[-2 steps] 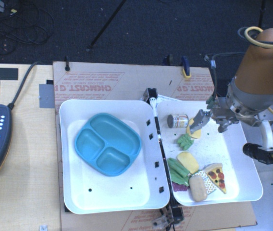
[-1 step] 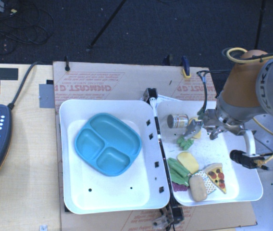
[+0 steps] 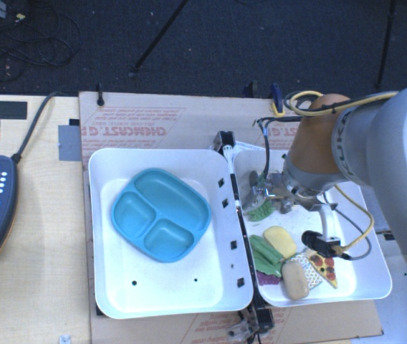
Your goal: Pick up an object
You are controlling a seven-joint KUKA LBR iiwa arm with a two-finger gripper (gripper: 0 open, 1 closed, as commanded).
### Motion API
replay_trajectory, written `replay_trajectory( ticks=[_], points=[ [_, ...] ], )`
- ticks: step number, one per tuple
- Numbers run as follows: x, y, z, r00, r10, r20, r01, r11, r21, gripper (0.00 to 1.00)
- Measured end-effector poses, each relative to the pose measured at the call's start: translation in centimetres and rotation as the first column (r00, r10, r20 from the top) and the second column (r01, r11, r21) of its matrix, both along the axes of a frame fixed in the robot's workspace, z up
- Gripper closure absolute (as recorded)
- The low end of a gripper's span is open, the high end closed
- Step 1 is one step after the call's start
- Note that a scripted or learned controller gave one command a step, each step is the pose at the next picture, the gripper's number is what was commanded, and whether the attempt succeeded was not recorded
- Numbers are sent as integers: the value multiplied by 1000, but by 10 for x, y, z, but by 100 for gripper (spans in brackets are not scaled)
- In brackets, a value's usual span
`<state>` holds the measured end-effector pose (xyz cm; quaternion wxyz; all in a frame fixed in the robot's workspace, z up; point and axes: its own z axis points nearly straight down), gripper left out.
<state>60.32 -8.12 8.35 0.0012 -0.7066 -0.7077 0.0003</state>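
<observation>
Cardboard-covered bench is carrying two shallow white bins [image 3: 117, 170]; the grey arm's gripper [image 3: 264, 198] is reaching into the right one, jaws narrow around a green leafy toy [image 3: 261, 210] at its far-left corner; a lift looks next

arm [image 3: 375, 142] cut off at right, hiding right bin [image 3: 375, 282]

Divided plate [image 3: 160, 223] in left bin [image 3: 107, 192], toy foods [image 3: 289, 260] clustered in right bin [image 3: 375, 278], pincer [image 3: 266, 196] over its far-left corner

bench [image 3: 39, 278] w/ cardboard sheet [image 3: 153, 124], 2 white bins [image 3: 110, 264] on it.
</observation>
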Motion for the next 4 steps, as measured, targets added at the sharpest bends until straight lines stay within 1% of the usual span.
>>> replay_trajectory(
  ticks=[1, 2, 3, 4],
  points=[
    [42, -11, 4, 1000, 2, 3, -2, 1000, -2, 0],
    [2, -21, 4, 1000, -3, -4, 3, 1000, -1, 0],
    [3, -22, 14, 1000, -6, -2, 6, 1000, 0, 100],
    [-20, 33, 110, 1000, 4, 8, -4, 1000, 1, 100]
  ],
)
